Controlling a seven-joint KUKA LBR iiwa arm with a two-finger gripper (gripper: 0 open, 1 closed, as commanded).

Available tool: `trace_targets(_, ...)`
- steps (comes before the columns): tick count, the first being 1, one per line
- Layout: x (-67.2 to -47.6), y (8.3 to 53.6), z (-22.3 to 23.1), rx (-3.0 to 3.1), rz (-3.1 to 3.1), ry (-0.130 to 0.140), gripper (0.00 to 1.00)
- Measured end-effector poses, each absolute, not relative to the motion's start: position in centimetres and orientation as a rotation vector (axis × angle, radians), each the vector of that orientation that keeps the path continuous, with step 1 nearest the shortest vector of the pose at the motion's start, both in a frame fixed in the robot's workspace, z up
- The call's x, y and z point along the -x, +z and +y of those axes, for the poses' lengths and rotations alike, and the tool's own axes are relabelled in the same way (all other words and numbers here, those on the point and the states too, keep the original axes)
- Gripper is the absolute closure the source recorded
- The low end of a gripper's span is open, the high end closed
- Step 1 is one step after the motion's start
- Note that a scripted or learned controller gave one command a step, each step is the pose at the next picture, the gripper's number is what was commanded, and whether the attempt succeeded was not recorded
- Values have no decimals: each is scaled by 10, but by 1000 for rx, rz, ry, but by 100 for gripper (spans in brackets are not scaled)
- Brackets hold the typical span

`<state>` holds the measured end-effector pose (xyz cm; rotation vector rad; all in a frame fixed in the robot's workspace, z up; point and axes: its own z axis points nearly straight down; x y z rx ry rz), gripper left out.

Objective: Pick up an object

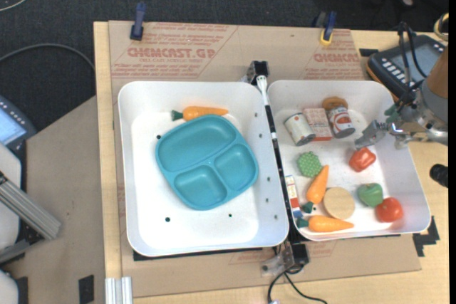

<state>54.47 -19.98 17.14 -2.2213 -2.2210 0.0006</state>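
My gripper point(380, 133) hangs over the right part of the right bin point(417, 185), coming in from the right edge. It looks open, with nothing between its fingers. A red pepper point(362, 159) lies just below and left of it. Further left in that bin are a silver can point(299, 128), a pink-and-white box point(318, 123) and a red-labelled jar point(341, 118). A green knobbly piece point(309, 164), an orange carrot point(318, 183), a tan disc point(339, 202), a green pepper point(370, 194) and a red tomato point(389, 209) lie nearer the front.
The left bin point(135, 174) bears a teal divided plate point(206, 161) with a carrot point(203, 112) behind it. Another carrot point(329, 224) lies at the right bin's front rim. A black cable and bar point(269, 128) runs between the bins. Dark equipment point(399, 64) stands at the back right.
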Motion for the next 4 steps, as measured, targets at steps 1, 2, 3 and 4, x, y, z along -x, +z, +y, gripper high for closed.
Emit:
trace_targets(1, -476, 186, -208, 2222, -2214, 2, 0)
trace_targets(2, -548, 100, -162, 2223, -2219, 1, 0)
trace_targets(3, -546, 141, -113, 2218, -2229, -5, 0)
trace_targets(4, -479, 249, -74, 2221, -2229, -11, 0)
